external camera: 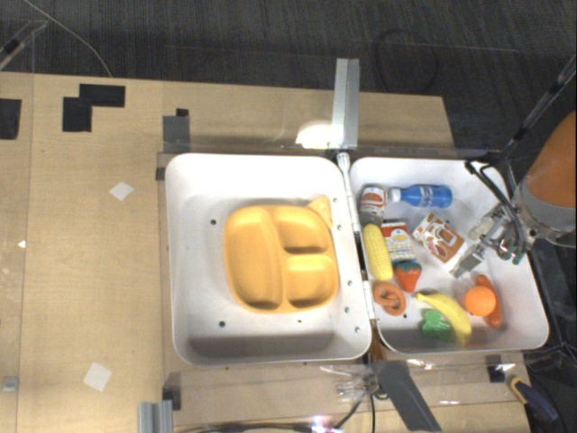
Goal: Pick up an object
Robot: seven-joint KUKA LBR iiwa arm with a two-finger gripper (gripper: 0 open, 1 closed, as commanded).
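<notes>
The gripper (476, 258) is seen low over the right bin (539, 332), near its right wall, with the arm reaching in from the right. Nothing is seen held in it; how far the claw stands open cannot be told, since the tip is small and blurred against the white floor.

No one thing is named by the task, so the nearest candidates are weighed. A small snack carton (439, 238) lies just beside the tip, up and to the left of it. An orange fruit (482, 299) lies just below the tip, toward the bin's near edge. A banana (449, 313) is set further down and left, its long axis running slantwise, with a green piece (435, 327) touching it.

The carton is judged the likeliest target — it is closest, and lies flat on the floor. The coming move is judged to turn on a short shift up and left. The corn cob (376, 251) and blue bottle (424, 195) lie well apart from the claw — a longer reach would be needed
</notes>
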